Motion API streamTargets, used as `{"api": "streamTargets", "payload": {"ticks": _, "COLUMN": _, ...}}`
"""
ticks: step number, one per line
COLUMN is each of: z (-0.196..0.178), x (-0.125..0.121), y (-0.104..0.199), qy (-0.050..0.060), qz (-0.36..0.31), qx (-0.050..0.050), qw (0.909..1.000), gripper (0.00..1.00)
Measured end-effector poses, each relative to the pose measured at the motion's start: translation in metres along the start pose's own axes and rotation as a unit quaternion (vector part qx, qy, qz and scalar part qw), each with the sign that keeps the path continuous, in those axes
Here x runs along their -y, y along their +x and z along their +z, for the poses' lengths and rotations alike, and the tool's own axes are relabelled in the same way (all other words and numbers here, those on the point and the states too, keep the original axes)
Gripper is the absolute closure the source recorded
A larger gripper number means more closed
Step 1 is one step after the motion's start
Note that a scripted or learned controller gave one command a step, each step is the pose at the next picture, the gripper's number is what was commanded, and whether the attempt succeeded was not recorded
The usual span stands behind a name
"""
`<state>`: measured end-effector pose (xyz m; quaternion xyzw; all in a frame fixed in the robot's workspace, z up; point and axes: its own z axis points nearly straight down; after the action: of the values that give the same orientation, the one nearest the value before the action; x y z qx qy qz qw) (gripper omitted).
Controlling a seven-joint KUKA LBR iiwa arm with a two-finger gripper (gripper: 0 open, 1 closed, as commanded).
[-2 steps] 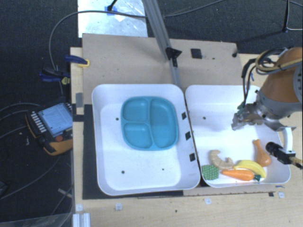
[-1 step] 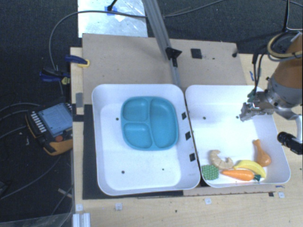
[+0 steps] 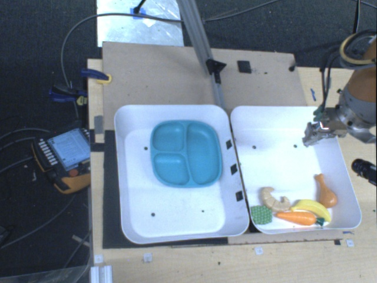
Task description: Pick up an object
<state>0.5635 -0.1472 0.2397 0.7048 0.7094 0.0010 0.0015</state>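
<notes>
- The gripper (image 3: 312,135) hangs over the far right part of the right bin (image 3: 277,128), small and metallic at the end of the grey arm (image 3: 359,108); the rig's own rule forbids a guess, and from here I cannot tell whether it is open or closed; nothing shows between its tips.
- The toys lie well below the gripper, toward the bin's near edge: an orange drumstick (image 3: 326,191), glossy and club-shaped, nearest to it; a curved yellow banana (image 3: 312,207) just beyond that; a smooth tapered carrot (image 3: 296,218) touching the banana's underside.
- Further left of those sit a pale, knobbly curled piece (image 3: 274,200), hard to name, and a small green textured square (image 3: 262,215) against the bin's corner.
- Far left of the gripper, the left bin (image 3: 135,175) holds a matte blue divided plate (image 3: 187,153) with three rounded compartments.
- Both bins are shallow white plastic with rounded corners, resting on a tan board surface (image 3: 159,75); the arm's upper part is cut off at the frame's right side.
</notes>
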Motion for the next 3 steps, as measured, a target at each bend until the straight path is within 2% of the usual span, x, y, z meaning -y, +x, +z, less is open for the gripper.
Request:
{"api": "streamTargets", "payload": {"ticks": 1, "z": 0.011, "x": -0.01, "y": 0.056, "qy": 0.001, "qz": -0.001, "qx": -0.001, "qw": 1.0, "gripper": 1.0}}
{"api": "streamTargets", "payload": {"ticks": 3, "z": -0.003, "x": -0.037, "y": 0.169, "qy": 0.0, "qz": -0.002, "qx": -0.001, "qw": 1.0, "gripper": 1.0}}
